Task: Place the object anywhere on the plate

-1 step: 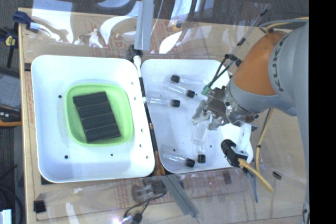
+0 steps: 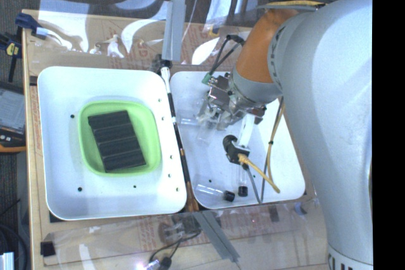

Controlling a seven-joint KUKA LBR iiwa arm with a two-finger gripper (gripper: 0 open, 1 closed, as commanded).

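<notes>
A green plate (image 2: 86,136) sits in the middle of the left white bin (image 2: 57,186). A black ridged rectangular block (image 2: 116,140) lies flat on the plate, slightly turned. My gripper (image 2: 210,116) hangs low over the upper left part of the right bin (image 2: 285,180), well to the right of the plate and apart from the block. Nothing dark shows at its tip.
A clear vial with a black cap (image 2: 215,192) and another small black-capped piece (image 2: 242,190) lie near the right bin's front edge. A ridge where the two bins meet (image 2: 177,142) runs between plate and gripper. The arm's bulk covers the right side.
</notes>
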